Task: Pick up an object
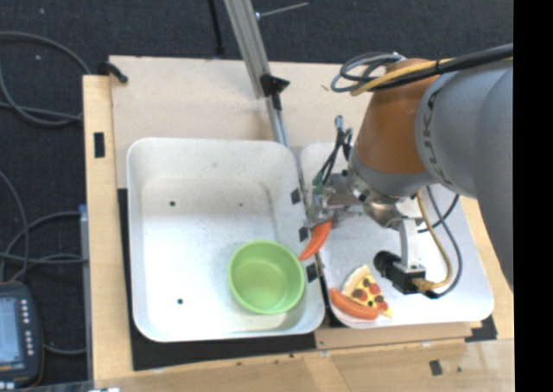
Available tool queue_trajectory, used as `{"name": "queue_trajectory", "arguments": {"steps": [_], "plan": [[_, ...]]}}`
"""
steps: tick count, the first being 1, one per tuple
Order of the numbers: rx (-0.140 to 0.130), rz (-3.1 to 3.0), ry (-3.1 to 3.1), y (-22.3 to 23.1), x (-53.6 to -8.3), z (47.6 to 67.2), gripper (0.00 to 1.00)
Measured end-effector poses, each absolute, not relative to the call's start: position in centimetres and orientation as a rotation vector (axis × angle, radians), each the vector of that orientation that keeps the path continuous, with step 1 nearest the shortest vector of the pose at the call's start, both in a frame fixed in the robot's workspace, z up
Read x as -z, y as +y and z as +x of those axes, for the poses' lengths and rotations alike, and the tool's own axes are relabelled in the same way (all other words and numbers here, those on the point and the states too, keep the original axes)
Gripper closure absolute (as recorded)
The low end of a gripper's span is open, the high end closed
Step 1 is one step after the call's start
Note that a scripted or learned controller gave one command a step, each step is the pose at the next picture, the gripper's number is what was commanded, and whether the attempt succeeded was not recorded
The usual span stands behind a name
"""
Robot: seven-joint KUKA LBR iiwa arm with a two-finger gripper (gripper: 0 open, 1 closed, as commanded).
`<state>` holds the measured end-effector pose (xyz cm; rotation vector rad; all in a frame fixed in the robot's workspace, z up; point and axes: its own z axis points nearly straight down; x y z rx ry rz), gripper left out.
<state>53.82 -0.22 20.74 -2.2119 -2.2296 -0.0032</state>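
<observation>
My gripper [318, 213] hangs over the divide between the two white bins, at the left edge of the right bin [458, 235]. It is shut on the upper end of a slim orange carrot-like piece [313, 242]. That piece slants down and to the left from the fingers, above the rims. A green bowl [266, 276] stands upright in the near right corner of the left bin [173, 209], just left of the carrot's lower tip.
A toy pizza slice [368, 288] and a red sausage [352, 305] lie at the front of the right bin. A black connector with cable [402, 273] hangs beside them. A metal pole [251, 36] slants in from the back.
</observation>
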Motion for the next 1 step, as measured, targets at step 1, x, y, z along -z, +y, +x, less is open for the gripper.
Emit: {"name": "queue_trajectory", "arguments": {"steps": [1], "plan": [[0.005,-2.212,-2.230,4.57,-22.44,55.18,1.00]]}}
